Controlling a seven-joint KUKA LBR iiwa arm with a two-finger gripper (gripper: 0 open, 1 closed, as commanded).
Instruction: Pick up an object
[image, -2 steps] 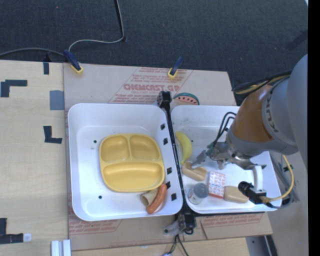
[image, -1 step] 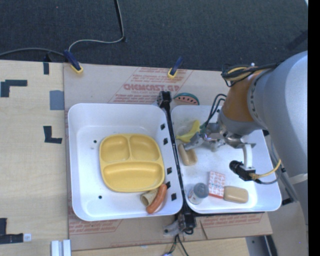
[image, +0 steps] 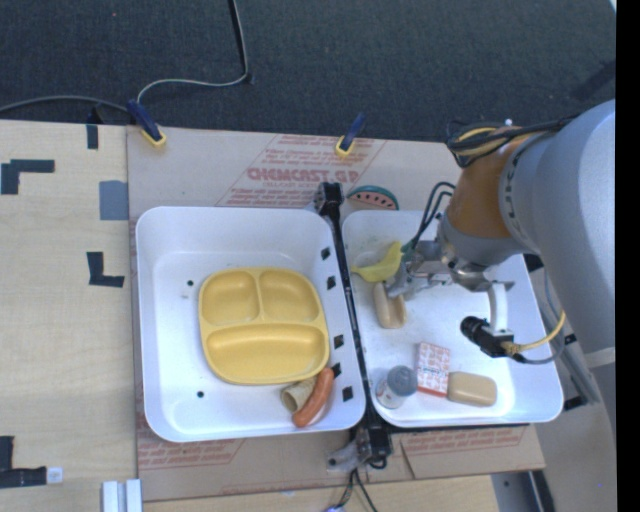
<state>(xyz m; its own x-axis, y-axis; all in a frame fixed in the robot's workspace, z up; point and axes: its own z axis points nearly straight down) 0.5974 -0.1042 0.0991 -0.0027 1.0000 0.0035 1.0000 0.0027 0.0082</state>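
- Camera view puts the likeliest target, a tan bread-roll-like piece, in the right bin, near its left wall, lying roughly upright in the frame.
- Just above it, touching or nearly so, sits a yellow banana-like object; I'd want the close to catch one item, not pinch both.
- My gripper is low over that pair, at the roll's upper end. I cannot tell how the jaws stand; the wrist and cabling hide them, and nothing shows clearly between them.
- To do this well, I'd centre over the roll's middle rather than its tip, straddle its short axis, then descend straight.
- The bin wall is close on the left, so I'd keep the outer finger clear of it.
- Further off: a small patterned box, a tan block and a grey cylinder near the front edge.
- The left bin holds a yellow divided plate and a sausage.
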